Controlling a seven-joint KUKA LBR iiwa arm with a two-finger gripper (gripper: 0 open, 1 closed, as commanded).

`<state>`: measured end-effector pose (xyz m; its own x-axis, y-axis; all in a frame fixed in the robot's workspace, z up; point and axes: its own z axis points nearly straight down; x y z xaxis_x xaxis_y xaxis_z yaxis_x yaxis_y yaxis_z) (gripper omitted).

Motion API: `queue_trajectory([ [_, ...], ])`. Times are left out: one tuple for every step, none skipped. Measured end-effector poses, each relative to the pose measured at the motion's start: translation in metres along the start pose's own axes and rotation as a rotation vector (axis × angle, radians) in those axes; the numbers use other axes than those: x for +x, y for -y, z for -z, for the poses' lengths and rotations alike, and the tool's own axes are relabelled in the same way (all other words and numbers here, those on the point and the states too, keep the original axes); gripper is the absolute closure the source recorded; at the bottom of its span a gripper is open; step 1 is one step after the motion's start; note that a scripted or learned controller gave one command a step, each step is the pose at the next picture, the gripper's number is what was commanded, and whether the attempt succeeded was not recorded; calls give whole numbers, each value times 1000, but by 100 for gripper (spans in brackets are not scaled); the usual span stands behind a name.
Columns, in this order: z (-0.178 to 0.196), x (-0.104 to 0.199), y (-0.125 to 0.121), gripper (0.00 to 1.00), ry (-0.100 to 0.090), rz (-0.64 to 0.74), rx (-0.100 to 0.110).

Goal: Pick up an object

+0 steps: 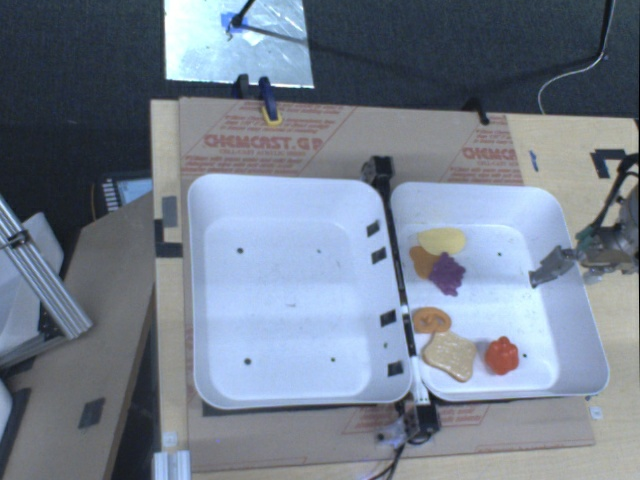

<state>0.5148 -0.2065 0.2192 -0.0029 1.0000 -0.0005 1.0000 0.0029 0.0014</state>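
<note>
Your gripper sits at the right bin's right rim, nothing between its fingers; how far they spread you cannot tell. Left of it: lemon, grapes, bread, pepper. Beyond those, left bin on brown board.

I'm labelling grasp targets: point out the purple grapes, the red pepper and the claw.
purple grapes [448,274], camera view, middle of the bunch.
red pepper [502,356], camera view, centre of its body.
claw [548,270], camera view, its dark tip over the right bin's edge.
</note>
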Motion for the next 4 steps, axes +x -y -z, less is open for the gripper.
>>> queue_trajectory([
  [166,0,-25,0,7,4,-18],
  [325,33,24,0,4,5,-17],
  [328,31,22,100,3,6,-8],
  [235,95,7,100,-3,8,7],
])
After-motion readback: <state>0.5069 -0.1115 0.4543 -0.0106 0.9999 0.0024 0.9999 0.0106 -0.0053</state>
